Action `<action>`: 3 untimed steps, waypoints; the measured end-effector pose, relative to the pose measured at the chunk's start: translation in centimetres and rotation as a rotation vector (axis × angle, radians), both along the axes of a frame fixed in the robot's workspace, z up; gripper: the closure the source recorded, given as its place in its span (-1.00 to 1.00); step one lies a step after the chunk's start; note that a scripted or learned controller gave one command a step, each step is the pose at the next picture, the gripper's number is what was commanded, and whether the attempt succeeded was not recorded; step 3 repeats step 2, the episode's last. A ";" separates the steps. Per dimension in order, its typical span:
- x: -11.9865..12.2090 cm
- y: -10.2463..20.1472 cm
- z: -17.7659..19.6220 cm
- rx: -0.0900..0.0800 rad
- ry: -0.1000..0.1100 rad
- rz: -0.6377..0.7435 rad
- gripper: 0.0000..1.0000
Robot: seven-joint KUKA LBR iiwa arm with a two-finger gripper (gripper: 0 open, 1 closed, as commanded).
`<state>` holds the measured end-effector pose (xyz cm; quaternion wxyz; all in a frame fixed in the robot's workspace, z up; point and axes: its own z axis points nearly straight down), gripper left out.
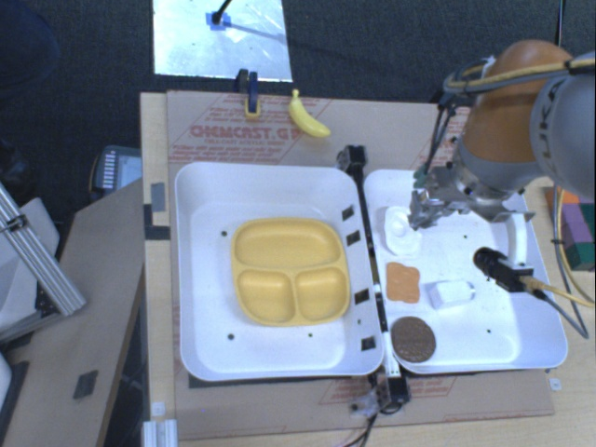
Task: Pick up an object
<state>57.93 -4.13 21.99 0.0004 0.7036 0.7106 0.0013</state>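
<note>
My gripper (421, 212) hangs low over the back left part of the right bin (540, 343). Just below and left of it lies a white rounded object (400, 233), close to or touching the gripper; I cannot tell which. A tan square piece (402, 282) rests in front of that. A small white block (449, 293) sits to the square's right. A dark brown round disc (413, 339) lies near the bin's front left corner.
The left bin (200, 250) holds a yellow three-compartment tray (289, 270). A yellow banana (307, 117) and a black-and-yellow clamp (250, 91) lie on the cardboard behind the bins. A black divider strip (365, 240) runs between the bins.
</note>
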 end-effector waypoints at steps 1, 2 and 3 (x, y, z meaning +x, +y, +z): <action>0.0 5.9 -0.8 0.000 0.001 0.000 1.00; -0.5 11.4 0.6 0.001 0.000 0.000 1.00; -0.5 11.4 0.6 0.001 0.000 0.000 1.00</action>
